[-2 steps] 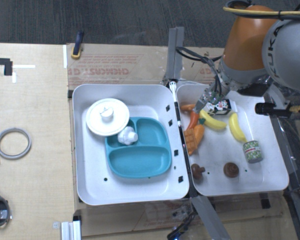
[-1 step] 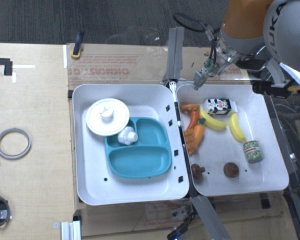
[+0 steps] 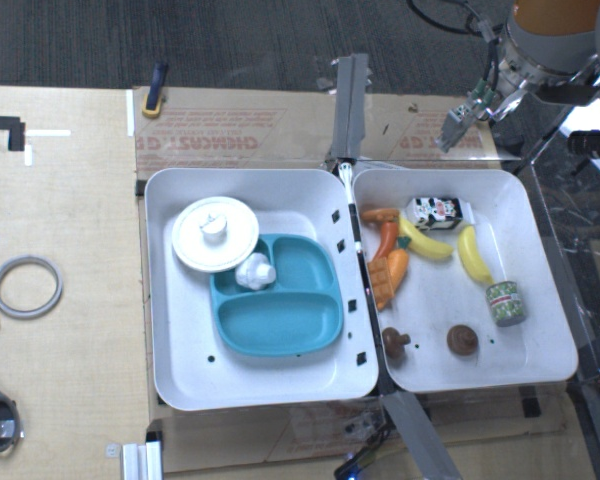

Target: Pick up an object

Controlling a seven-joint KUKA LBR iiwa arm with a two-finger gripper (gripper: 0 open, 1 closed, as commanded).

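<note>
White plastic, both bins, side by side on the bench. Nearest me in the right bin (image 3: 540, 268), two small brown pieces lie by the front wall: one (image 3: 393, 342) close to the divider, the other (image 3: 463, 340) a little to its right. Just behind them a small green-and-white can (image 3: 505, 303) leans near the right wall. Further back lie two bananas: one (image 3: 473, 253) has its long axis running front to back, the other (image 3: 425, 241) lies slantwise, one end toward the back left. Orange carrot-like pieces (image 3: 386, 258) are heaped against the divider, and a black-and-white carton (image 3: 436, 212) rests near the back wall, touching the slanted banana.

In the left bin (image 3: 160, 298) sits a teal divided tray (image 3: 280, 313), with a small white lump (image 3: 254, 273) on its back corner and a round white lid (image 3: 215, 233) overlapping its edge.

Beyond the bins, the gripper (image 3: 463, 120) hangs over the cardboard behind the right bin, holding nothing; whether the fingers are spread or closed I cannot tell.
</note>
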